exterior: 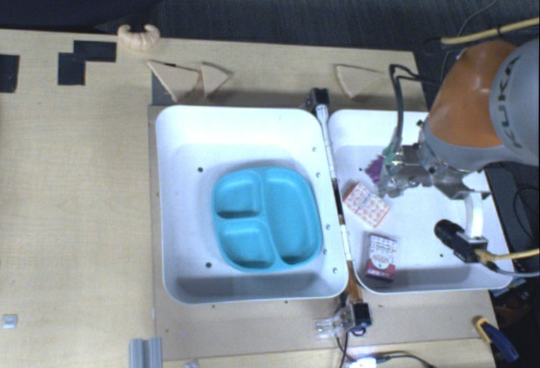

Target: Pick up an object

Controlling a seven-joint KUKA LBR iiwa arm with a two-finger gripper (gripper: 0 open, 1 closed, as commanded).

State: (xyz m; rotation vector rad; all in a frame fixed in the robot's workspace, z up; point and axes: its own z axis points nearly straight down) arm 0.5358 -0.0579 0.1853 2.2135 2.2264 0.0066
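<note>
The right bin (422,278) holds a flat pink-and-white patterned packet (366,204) near its left wall and a small red-and-white carton (381,257) closer to the front. A small purple-and-green item (377,165) lies just behind the packet. My gripper (390,186) hangs low over the right bin, right beside the packet's right edge, under the grey wrist and orange band. Its fingertips are hidden by the wrist body.
The left bin (181,155) holds a blue divided tray (266,217) with three compartments. A thin divider (334,189) runs between the two bins. Cables and clips lie on the bench in front of the bins.
</note>
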